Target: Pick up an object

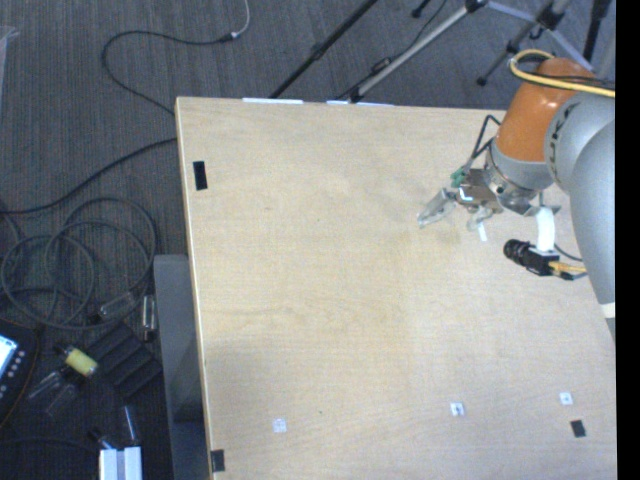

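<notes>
The gripper hangs at the far right of the bare wooden bench, its 2 fingers spread and holding nothing, and since I can pick out no object to grasp, it should locate 1 before descending.

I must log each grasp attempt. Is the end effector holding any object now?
No. The end effector hangs over the bare wooden board, with nothing visible between its fingers.

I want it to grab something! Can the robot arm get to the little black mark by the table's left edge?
Maybe. Nothing stands between the gripper and the black mark, but the mark lies far across the table.
</notes>
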You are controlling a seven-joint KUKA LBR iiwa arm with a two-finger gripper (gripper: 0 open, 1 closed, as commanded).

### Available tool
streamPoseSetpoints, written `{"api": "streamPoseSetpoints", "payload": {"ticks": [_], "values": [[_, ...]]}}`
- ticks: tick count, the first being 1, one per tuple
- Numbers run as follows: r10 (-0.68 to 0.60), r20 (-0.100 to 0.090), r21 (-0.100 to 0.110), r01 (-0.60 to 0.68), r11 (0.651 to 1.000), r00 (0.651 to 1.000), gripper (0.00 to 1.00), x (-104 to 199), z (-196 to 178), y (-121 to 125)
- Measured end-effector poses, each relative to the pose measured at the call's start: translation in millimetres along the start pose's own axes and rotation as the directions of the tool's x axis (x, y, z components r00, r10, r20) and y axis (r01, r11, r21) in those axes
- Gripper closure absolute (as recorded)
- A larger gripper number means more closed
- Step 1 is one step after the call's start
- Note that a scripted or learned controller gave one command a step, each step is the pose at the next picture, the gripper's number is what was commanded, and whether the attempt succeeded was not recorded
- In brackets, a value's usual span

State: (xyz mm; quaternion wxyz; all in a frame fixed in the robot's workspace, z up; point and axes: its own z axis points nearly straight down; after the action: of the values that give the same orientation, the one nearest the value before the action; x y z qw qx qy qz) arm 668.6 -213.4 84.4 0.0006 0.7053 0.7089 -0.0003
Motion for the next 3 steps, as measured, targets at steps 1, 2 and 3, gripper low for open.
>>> {"api": "streamPoseSetpoints", "payload": {"ticks": [1,2,3], "values": [[-0.12,0.0,0.001,0.12,0.993,0.993,0.0,-8.7,-4.0,0.0],[-0.261,0.0,0.001,0.261,0.965,0.965,0.0,-8.3,0.4,-8.5],[-0.261,-0.004,-0.004,0.261,0.965,0.965,1.0,-6.5,-9.3,-7.5]]}}
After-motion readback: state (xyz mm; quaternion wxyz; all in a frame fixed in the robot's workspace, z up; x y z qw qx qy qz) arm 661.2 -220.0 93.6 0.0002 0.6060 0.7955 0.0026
